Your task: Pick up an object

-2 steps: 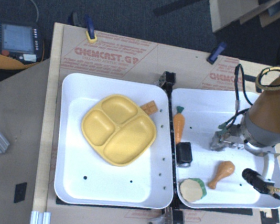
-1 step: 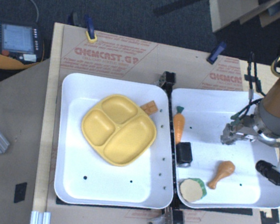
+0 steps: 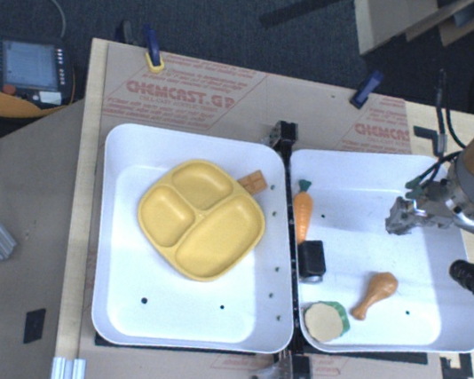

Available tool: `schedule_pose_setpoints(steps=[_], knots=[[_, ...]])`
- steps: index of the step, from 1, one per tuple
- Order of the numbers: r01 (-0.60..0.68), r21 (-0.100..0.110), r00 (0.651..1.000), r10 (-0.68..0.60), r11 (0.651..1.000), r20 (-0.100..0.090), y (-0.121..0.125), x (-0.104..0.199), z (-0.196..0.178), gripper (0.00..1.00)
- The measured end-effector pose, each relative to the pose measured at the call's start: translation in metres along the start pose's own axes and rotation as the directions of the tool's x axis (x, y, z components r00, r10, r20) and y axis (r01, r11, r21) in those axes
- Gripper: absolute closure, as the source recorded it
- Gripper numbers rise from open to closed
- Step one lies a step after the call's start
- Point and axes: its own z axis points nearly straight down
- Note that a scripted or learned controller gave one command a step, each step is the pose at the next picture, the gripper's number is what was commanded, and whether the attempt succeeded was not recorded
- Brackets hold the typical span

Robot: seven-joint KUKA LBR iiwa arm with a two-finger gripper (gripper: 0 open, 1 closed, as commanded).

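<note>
- We're looking at the pincer (image 3: 406, 214) hanging over the upper part of the right bin (image 3: 456, 333), and honestly we can't tell if it's open or closed from this angle. Nothing is visibly sitting in it, so we're not calling anything picked up.
- The closest candidate is the toy drumstick (image 3: 374, 293), lying below the pincer and a bit toward the camera. It's tapering and rounded, so we're guessing it could be squirting out sideways if the pinch lands on the fat end.
- The carrot (image 3: 301, 213) is lying well off to the pincer's left, right against the wall between the bins. Going for that one, we're worrying about the pincer clipping the rim.
- The black block (image 3: 312, 260) and the round green-edged piece (image 3: 326, 321) are crowding that same left side and lower corner, so one nudge could be shoving them together.
- The yellow divided plate (image 3: 201, 220) in the left bin (image 3: 111, 298) is farthest away, flat and wide, and probably a bad grab.
- A cable near the arm is hanging close, so snagging seems possible.
</note>
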Motion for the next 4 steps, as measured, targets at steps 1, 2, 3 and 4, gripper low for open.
schedule_pose_setpoints(steps=[1,2,3,4], knots=[[0.000,0.002,1.000,0.000,1.000,-0.001,0.001,0.000,-0.020,1.00],[0.005,0.007,1.000,-0.005,1.000,-0.005,-0.005,0.056,-0.029,1.00],[0.004,0.007,1.000,-0.004,1.000,-0.005,0.001,0.100,-0.028,1.00],[0.005,0.011,1.000,-0.005,1.000,-0.005,0.002,0.153,-0.018,1.00]])
